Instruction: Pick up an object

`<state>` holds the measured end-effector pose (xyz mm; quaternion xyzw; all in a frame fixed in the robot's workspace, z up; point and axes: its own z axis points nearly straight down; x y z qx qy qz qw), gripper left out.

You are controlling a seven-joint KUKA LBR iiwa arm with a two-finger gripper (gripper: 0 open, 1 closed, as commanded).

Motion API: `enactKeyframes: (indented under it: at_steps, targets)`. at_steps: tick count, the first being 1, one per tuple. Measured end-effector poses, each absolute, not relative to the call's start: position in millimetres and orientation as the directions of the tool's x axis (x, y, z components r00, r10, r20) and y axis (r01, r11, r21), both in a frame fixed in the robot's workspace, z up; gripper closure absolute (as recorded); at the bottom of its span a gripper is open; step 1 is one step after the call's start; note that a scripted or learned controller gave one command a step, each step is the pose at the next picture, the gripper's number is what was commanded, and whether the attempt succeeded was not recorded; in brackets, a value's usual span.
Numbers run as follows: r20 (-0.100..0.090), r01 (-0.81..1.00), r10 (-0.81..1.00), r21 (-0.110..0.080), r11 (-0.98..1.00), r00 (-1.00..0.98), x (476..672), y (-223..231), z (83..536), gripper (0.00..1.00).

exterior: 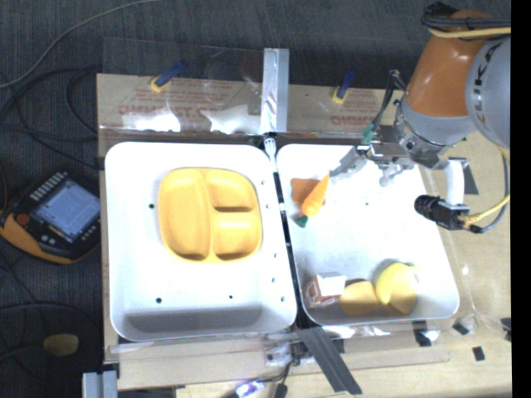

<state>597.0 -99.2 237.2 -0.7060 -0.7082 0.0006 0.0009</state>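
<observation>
The gripper (366,165) hangs over the right bin (431,247) with its fingers spread apart and holding nothing, one tip just beside the toy carrot (311,196).

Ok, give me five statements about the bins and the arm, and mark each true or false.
1. The yellow divided tray lies in the left bin. True.
2. The toy carrot sits in the left bin. False: it is in the right bin, near its upper left corner.
3. The gripper is over the right bin's upper edge. True.
4. The yellow fruit lies at the right bin's near edge. True.
5. The small box rests on the divided tray. False: it is in the right bin, beside the yellow fruit.
</observation>
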Motion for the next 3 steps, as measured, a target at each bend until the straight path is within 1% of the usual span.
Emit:
enactKeyframes:
  at_steps: [1, 2, 3]
  targets:
    - [0.001, 0.982, 0.982, 0.001, 0.189, -0.189, 611.2, -104.6, 93.8, 0.0]
    - [0.003, 0.982, 0.982, 0.0, 0.189, -0.189, 611.1, -104.0, 102.2, 1.0]
    - [-0.001, 0.999, 0.999, -0.002, 0.04, -0.04, 629.7, -14.3, 183.1, 1.0]
